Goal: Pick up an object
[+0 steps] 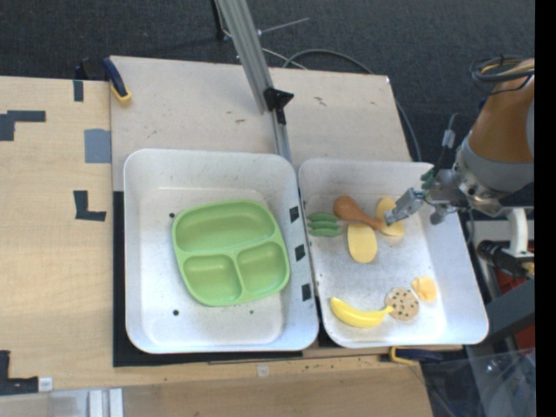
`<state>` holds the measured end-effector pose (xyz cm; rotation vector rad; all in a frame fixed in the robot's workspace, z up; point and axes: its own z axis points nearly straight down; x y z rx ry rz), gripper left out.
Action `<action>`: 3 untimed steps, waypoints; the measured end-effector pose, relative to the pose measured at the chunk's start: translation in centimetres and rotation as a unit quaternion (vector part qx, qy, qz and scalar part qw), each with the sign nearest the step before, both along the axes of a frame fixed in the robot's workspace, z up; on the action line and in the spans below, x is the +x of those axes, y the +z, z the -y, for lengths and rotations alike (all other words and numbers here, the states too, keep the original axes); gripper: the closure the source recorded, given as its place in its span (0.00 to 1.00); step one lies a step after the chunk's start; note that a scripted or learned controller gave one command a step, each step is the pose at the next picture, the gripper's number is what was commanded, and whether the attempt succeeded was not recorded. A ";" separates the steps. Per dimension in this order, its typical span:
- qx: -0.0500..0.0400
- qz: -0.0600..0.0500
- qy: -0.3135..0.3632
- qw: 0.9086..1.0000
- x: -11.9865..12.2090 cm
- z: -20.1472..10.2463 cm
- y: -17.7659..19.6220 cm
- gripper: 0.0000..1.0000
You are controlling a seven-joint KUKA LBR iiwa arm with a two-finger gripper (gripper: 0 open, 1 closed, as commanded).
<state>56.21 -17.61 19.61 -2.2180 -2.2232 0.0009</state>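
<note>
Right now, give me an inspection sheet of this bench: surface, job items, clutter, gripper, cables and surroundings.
Surface: wooden bench bearing the left bin and right bin, side by side.
Job's things: in the right bin, a banana, cookie, wooden spoon, yellow oval piece, green item and a small yellow piece.
Clutter: green divided plate in the left bin.
Gripper: the gripper sits low over the right bin's upper part, beside the spoon's handle end; a grasp cannot be confirmed.
Cables: a cable loops over the board behind the bins.
Surroundings: metal pole, yellow clamp.
</note>
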 end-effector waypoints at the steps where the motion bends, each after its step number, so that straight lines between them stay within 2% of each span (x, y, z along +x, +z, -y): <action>1: 0.000 0.000 0.000 1.000 0.0 0.0 0.0 0.00; 2: 0.000 -0.003 -0.001 1.000 -0.7 0.2 -6.2 0.00; 3: 0.000 -0.001 0.000 1.000 -0.7 0.2 -10.7 0.00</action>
